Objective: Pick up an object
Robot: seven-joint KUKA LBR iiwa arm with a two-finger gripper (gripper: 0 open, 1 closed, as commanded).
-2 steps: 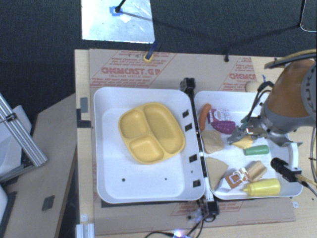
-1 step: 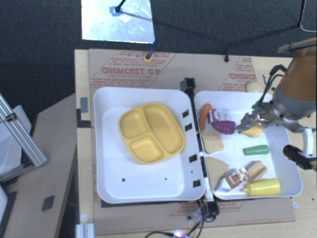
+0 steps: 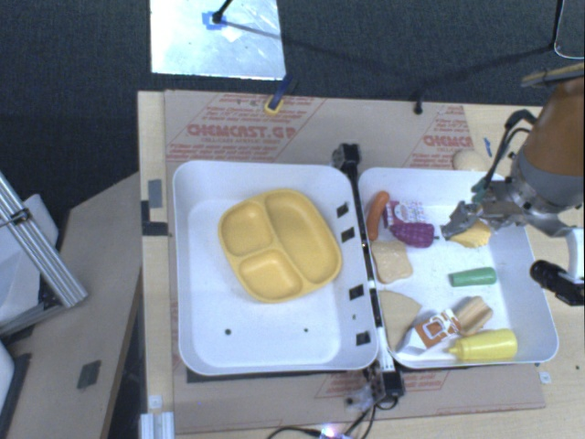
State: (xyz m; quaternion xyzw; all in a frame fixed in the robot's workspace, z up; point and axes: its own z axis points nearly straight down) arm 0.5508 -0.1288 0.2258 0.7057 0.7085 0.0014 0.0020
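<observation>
My fingers [image 3: 460, 218]: low over the right bin [image 3: 539, 286], at about its 1 o'clock part; I cannot tell whether they are spread or pressed together, the view is too small and dark there

Nearest object: a yellow piece [image 3: 473, 237] lying just beside my fingers, toward 4 o'clock from them; I cannot tell if we touch

Its long axis: roughly 9 to 3 o'clock, tilted a little; partly hidden under my wrist, so its full shape is unclear

Other candidates: a purple piece [image 3: 414, 235] at 8 o'clock from my fingers, near; a green cylinder [image 3: 472, 277] at 5 o'clock, farther off, its long axis 9 to 3 o'clock

Rest of the right bin: an orange sausage [image 3: 377, 214] at its 11 o'clock, a tan slice [image 3: 392, 262] near the middle of its left side, a yellow bottle [image 3: 483, 345] at its 5 o'clock

Left bin [image 3: 206, 337]: holds a yellow divided plate [image 3: 279, 243], well apart from me at 9 o'clock

Step, as I judge it: about to grasp, nothing seen between my fingers yet

What the move turns on: the yellow piece is the closest, so I would need only a short shift toward 4 o'clock and a close across its narrow side

Risk: it sits near the bin wall at 3 o'clock, little room
</observation>
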